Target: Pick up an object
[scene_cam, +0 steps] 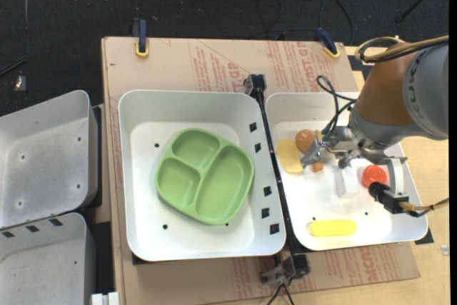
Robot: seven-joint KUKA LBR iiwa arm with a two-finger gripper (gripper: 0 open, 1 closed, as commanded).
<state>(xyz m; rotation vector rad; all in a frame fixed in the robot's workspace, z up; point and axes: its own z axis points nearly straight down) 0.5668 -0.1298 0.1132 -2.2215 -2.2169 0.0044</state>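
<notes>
Lying in the right bin (300, 232), several small objects are offered for picking: a brown rounded object (305, 138) near the bin's middle left, a pale yellow flat piece (288, 157) touching it on the left and below, a bright yellow oblong piece (332, 228) near the front wall, and an orange-red object (374, 175) toward the right side. No single object is named by the task, so any 1 of these can be taken.

The gripper (319, 153) is seen low over the right bin, just beside the brown rounded object and next to the pale yellow piece. Whether its pincer is spread or closed cannot be told, since the metal parts are small and blurred against the white floor. No object is seen held between them, so no grasp is claimed.

The step in hand is judged to be the approach or the grasp attempt at the brown rounded object. For the next move, a firm closing around that object is called for, followed by a straight lift; a rounded shape is likely to roll aside if it is caught off centre.

The left bin (136, 175) holds 1 green divided plate (205, 175), well apart from the arm (400, 100).
</notes>
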